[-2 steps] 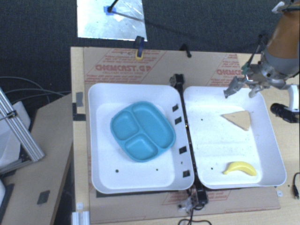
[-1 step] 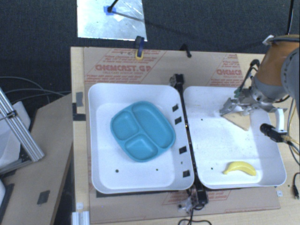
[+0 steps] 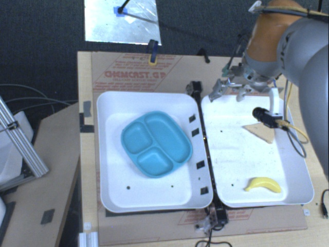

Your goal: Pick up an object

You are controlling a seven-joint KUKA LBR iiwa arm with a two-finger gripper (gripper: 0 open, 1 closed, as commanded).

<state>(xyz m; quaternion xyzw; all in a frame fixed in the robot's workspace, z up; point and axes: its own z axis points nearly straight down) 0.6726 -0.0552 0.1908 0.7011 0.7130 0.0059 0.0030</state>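
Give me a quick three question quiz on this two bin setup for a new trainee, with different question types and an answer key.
1. True or false: the blue divided plate lies in the left bin.
2. Multiple choice: where in the right bin is the yellow banana? A) far edge B) near edge C) under the tool
3. Fill in: the tan wedge lies in the ____ bin.

Key: 1 true; 2 B; 3 right.
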